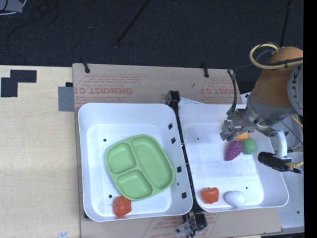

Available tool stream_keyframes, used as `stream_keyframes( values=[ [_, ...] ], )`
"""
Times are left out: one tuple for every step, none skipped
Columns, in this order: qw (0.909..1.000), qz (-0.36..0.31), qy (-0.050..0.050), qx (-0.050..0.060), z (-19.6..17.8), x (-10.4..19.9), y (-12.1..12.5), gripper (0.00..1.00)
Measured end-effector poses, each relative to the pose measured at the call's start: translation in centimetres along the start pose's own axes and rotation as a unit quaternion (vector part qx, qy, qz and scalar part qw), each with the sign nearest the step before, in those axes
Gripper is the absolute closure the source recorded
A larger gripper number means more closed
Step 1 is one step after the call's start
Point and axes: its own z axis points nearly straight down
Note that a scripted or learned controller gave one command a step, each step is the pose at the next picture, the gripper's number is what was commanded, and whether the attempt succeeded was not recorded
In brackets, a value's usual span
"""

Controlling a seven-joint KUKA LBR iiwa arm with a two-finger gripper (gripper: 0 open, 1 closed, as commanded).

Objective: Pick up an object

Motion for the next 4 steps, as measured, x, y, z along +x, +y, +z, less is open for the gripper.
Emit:
stream_keyframes(
  values=[
    [1.0,0.0,0.0,0.001,-5.3,0.1,-1.0,1.0],
    [1.0,0.0,0.0,-0.001,-10.5,0.0,-0.9,1.0],
    [1.0,-0.001,0.0,0.002,-9.8,4.2,0.7,1.0],
    [1.0,0.0,0.0,0.002,-9.2,8.7,2.5,1.0]
  ],
)
